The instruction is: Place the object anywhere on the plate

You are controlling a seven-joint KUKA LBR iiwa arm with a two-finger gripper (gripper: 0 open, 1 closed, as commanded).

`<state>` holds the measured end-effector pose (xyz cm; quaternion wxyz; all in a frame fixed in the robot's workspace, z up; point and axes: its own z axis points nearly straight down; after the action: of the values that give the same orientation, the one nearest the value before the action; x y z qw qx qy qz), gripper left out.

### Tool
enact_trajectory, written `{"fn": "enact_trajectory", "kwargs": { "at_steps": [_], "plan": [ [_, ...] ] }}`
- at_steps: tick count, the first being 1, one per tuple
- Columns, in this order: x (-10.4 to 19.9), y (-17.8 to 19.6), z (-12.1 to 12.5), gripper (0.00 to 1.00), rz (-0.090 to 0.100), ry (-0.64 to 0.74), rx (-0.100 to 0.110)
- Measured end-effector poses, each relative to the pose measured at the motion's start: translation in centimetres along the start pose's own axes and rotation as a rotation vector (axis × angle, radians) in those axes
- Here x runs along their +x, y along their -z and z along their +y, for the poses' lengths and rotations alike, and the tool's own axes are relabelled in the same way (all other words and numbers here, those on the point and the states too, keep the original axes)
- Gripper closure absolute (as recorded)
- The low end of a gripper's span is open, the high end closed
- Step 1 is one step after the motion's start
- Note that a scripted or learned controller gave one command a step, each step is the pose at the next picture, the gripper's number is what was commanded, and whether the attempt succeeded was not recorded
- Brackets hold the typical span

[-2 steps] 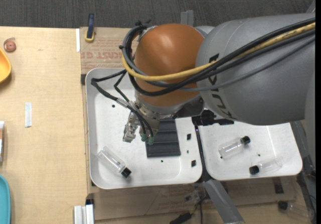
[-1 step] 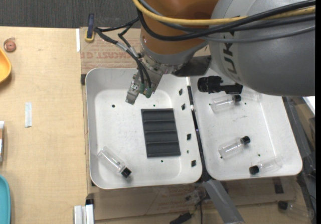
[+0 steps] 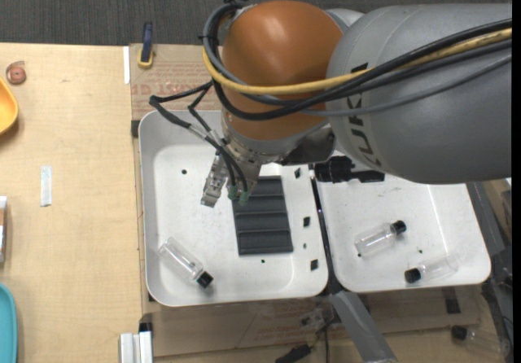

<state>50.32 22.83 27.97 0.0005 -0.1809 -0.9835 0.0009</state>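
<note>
The grey arm with its orange band (image 3: 277, 60) reaches in from the right and hangs over the left white bin (image 3: 159, 190). Below the wrist a dark ribbed block, which looks like the gripper (image 3: 262, 223), sits low over the middle of that bin. A clear vial with a black cap (image 3: 186, 262) lies in the bin's near left corner, well apart from the gripper. In the right bin (image 3: 472, 223) lie two more clear vials with black caps, one (image 3: 380, 238) near the middle and one (image 3: 431, 269) near the front.
A cable plug (image 3: 214, 186) dangles left of the gripper. The wooden bench top (image 3: 73, 150) to the left bears a small white strip (image 3: 46, 186), a yellow thing (image 3: 5, 109) and a teal thing (image 3: 5, 325) at its edge. A blue clamp (image 3: 146, 42) stands behind the left bin.
</note>
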Motion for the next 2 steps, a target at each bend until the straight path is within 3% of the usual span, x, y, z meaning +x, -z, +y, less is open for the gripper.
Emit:
{"fn": "enact_trajectory", "kwargs": {
  "at_steps": [1,2],
  "plan": [
    [-0.9,-2.7,0.3,1.00,0.000,0.453,-0.001],
    [0.9,-14.7,-0.4,1.00,0.002,0.255,0.000]
  ]
}}
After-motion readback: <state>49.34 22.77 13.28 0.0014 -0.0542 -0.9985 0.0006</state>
